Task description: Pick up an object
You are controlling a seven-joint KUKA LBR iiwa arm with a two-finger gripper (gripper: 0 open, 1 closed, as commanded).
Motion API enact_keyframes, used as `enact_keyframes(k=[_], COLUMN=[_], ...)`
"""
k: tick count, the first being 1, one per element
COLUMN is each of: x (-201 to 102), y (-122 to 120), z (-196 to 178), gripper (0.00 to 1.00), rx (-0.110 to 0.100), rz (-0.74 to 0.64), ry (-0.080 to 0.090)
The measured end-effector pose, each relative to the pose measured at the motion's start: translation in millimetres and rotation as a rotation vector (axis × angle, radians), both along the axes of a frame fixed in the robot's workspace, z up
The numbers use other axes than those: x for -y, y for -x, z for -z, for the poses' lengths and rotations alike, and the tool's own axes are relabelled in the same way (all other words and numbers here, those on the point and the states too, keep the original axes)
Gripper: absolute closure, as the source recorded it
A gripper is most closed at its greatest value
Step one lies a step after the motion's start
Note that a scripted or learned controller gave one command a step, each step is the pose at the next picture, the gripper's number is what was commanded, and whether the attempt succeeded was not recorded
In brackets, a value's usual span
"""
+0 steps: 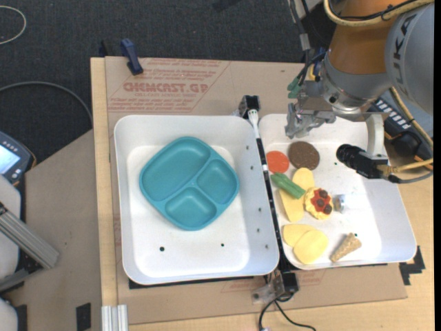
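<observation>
We take the brown round patty (303, 154) as our landmark, since it lies at the far end of the right bin (386, 243), close to the divider between the two bins. The claw (301, 127) hangs just above and behind the patty, its metal fingers pointing down toward it, and we see nothing held between them; whether they are spread or pressed together we cannot tell from this angle. The grey arm (386, 40) with its orange band rises behind and to the right of the patty.

Just to the left of the patty, touching or nearly touching it, sits an orange-red disc (278, 161). In front of the patty a green piece (286, 185) lies slanted, and beside it a pale yellow piece (302, 180). Further in front we see a yellow slice with red and dark toppings (320, 202), then two more yellow rounds (306, 242) near the bin's front rim, with a tan wedge (346, 247) beside them. To the right of the patty a black cylindrical part (358, 161) reaches over the bin.

Well to the left of the patty, across the divider, the left bin (138, 254) holds a teal divided plate (189, 183). Both bins rest on a cardboard sheet (172, 85) covering the worktop.
</observation>
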State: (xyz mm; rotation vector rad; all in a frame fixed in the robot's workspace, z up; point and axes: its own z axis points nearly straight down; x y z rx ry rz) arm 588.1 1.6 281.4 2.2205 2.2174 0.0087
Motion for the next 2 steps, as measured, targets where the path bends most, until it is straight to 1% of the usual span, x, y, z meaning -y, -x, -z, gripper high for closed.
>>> enact_keyframes(k=[1,2], x=[-13,-75], y=[53,47], z=[-114,94], gripper=[1.0,1.0], rx=[0.007,-0.024], rz=[-0.005,-0.005], ry=[-0.001,0.002])
